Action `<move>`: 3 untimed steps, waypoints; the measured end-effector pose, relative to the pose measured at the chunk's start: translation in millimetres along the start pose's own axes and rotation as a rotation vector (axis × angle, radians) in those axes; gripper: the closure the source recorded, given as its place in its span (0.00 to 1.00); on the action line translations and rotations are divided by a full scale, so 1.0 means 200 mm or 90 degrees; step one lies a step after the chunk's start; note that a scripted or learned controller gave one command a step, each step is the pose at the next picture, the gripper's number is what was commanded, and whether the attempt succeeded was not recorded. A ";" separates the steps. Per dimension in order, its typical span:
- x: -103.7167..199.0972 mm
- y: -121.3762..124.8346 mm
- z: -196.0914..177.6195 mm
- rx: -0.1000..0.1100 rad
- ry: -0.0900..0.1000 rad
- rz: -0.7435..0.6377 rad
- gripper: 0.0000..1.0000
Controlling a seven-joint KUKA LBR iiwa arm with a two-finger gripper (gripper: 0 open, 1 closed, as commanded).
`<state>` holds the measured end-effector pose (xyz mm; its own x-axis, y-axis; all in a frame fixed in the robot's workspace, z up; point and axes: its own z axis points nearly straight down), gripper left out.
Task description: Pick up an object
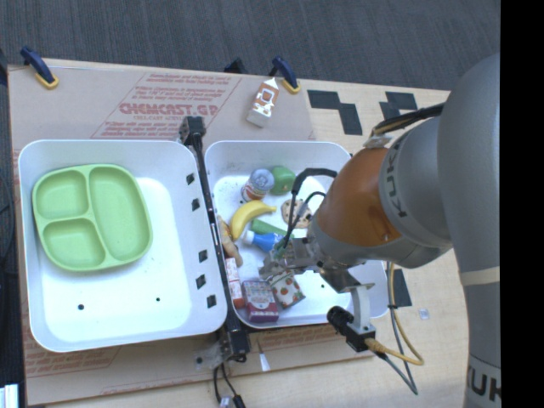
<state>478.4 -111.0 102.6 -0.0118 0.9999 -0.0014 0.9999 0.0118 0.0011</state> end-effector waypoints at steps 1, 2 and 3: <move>0.24 0.00 -0.60 0.000 0.001 0.003 1.00; -0.03 -0.01 -0.48 0.002 0.001 0.004 1.00; -0.10 0.43 -0.97 -0.002 0.000 0.004 1.00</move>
<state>564.7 -129.0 296.0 -0.0055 1.0000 -0.0016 1.0000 0.0056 0.0035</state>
